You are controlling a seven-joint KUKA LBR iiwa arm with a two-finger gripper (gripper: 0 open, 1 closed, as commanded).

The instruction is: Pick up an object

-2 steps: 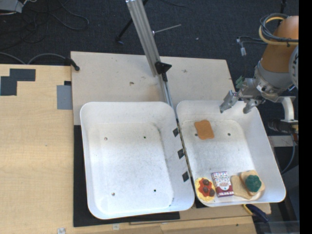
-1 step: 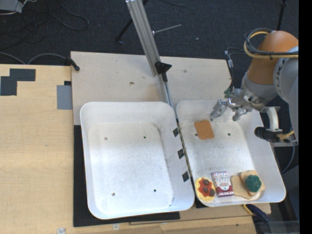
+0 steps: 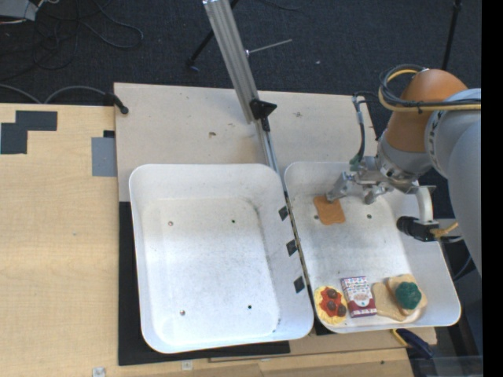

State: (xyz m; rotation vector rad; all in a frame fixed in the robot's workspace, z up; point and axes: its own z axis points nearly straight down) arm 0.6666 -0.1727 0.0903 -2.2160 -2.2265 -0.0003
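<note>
In the right bin (image 3: 393, 250) lies a flat brown toast-like piece (image 3: 329, 210) near the upper left part. My gripper (image 3: 350, 187) hangs just above and to the right of it, close to its top edge. Along the bin's front edge lie a small pizza slice with red and dark toppings (image 3: 332, 304), a little red and white box (image 3: 358, 296), and a tan bread piece with a green lump on it (image 3: 402, 296). I see nothing between the gripper and the brown piece that shows a hold.
The left bin (image 3: 208, 254) sits beside the right one, joined by black clips (image 3: 288, 246). A slanted metal rail (image 3: 236, 61) stands behind the bins. The arm's orange band (image 3: 420, 112) and grey body fill the right side.
</note>
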